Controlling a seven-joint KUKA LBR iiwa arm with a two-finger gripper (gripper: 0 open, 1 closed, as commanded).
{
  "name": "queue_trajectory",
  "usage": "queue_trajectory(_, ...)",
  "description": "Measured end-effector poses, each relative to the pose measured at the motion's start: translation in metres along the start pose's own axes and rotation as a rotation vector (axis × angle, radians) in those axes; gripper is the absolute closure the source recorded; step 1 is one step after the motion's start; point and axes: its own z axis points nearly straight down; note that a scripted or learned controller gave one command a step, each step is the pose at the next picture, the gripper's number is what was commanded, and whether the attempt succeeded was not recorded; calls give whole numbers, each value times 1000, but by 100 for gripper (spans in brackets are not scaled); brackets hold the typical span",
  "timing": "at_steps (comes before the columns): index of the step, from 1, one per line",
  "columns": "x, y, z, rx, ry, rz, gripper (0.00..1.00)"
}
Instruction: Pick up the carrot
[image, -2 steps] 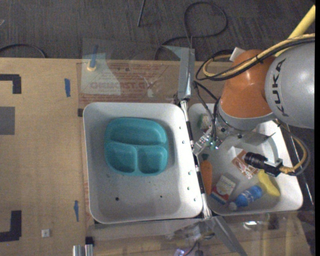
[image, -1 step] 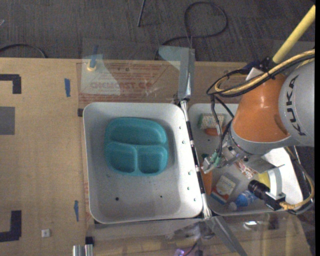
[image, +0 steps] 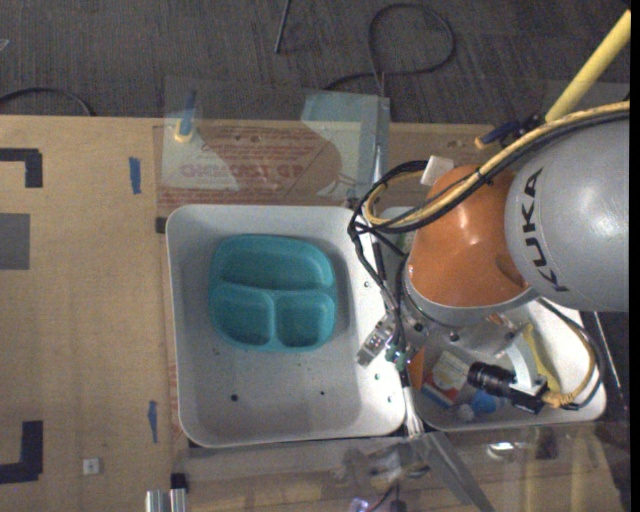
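Observation:
My arm, with its orange band (image: 460, 250), hangs over the right bin (image: 585, 405) and covers most of it. The gripper (image: 455, 375) points down into that bin's near-left part, under the wrist and its cables. A small orange-red patch (image: 421, 373) shows beside it on the bin floor. I cannot tell if that patch is the carrot. Some small blue items (image: 482, 405) lie just to the right of it, partly hidden.
The left bin (image: 185, 300) holds a teal divided plate (image: 272, 292) in its far half. A clear plastic sheet (image: 270, 150) lies on the bench behind the bins. Yellow and black cables (image: 560, 395) loop around the wrist over the right bin.

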Motion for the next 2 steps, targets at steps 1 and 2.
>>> queue_trajectory(1, -32, -35, 0, 0, -1, 230, 100)
queue_trajectory(2, -35, -36, -8, 0, 0, 235, 100)
